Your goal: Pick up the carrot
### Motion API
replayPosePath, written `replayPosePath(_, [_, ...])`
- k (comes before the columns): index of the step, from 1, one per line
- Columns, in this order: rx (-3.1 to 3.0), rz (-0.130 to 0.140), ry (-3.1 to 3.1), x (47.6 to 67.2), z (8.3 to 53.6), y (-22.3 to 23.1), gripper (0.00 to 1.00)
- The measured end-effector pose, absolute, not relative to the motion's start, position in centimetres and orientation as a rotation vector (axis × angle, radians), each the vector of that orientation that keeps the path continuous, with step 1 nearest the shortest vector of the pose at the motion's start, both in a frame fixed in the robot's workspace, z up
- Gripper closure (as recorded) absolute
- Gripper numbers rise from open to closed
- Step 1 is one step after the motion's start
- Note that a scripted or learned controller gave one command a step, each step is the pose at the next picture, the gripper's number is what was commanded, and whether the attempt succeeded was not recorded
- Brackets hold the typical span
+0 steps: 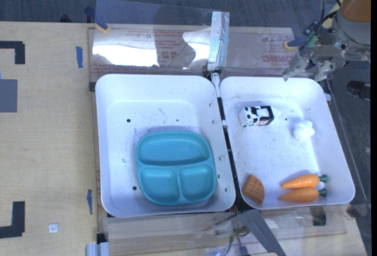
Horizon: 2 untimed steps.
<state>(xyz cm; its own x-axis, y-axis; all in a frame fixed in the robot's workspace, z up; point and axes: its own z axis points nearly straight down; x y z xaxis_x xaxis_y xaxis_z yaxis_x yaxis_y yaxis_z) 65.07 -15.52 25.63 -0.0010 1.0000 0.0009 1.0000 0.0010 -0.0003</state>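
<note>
Claw: at upper right, above the far right corner of the right bin; grip state cannot be told. Right bin, near edge: two carrots lying side by side, touching, green tops toward the right wall; a brown waffle-patterned piece to their left. Farther back: small white lump; black-and-white cow toy. Left bin: teal three-compartment plate, toward the near side. Both bins sit on the desk.
</note>
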Motion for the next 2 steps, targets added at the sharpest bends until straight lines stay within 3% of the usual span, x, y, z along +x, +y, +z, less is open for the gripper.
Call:
replayPosePath(1, [-2.165, 0.011, -2.264, 56.7, 13.7, -17.6, 0.00])
replayPosePath(2, [-2.117, 0.007, -2.313, 47.9, 9.1, -19.5, 0.00])
